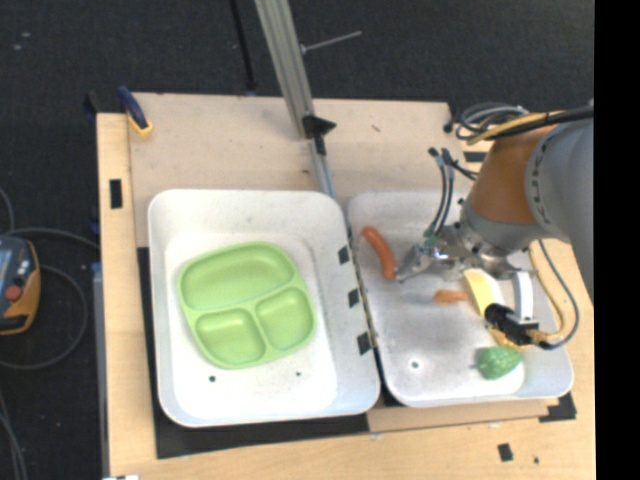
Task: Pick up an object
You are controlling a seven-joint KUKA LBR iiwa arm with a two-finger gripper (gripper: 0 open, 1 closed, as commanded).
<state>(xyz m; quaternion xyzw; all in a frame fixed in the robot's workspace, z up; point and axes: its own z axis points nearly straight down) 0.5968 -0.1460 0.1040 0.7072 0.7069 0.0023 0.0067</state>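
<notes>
Claw (415,265), open or closed we can't tell, sits beside orange sausage (378,252); off-centre grab may knock it away.

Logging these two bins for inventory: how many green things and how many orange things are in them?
Green: 2 (pale green divided plastic plate, green lumpy toy)
Orange: 2 (long orange sausage-shaped toy, small orange piece)
Total: 4

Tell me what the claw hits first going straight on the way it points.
Probably the orange sausage-shaped piece, just to the view's left of the claw in the right bin. Its height over the bin floor is unclear, so it might pass above.
</notes>
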